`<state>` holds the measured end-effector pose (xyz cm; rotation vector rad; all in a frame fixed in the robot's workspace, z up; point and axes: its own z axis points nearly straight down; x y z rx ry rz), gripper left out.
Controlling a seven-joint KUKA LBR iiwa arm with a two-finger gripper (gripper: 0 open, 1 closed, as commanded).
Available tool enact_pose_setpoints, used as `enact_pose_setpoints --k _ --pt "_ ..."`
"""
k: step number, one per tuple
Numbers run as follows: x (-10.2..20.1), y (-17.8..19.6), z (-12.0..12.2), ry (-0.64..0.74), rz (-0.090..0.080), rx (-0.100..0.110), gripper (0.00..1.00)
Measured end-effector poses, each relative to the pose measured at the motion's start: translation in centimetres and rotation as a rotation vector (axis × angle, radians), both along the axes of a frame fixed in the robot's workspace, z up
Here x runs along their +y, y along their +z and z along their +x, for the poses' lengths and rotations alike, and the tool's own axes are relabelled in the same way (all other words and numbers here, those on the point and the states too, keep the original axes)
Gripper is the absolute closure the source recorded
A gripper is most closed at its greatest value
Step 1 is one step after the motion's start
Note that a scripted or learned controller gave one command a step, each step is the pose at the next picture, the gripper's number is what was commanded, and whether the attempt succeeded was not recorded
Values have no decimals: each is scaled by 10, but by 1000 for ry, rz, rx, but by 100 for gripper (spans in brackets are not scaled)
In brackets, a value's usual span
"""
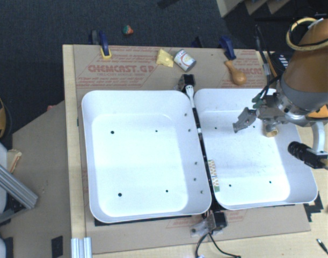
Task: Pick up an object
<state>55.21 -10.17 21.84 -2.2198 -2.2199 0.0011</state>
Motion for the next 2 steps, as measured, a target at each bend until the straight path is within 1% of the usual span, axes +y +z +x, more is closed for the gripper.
enact_pose_setpoints --k 1,2 --pt "0 11 1 1 -1 -3 100" --pt "-18 129 37 1 -6 -20 100"
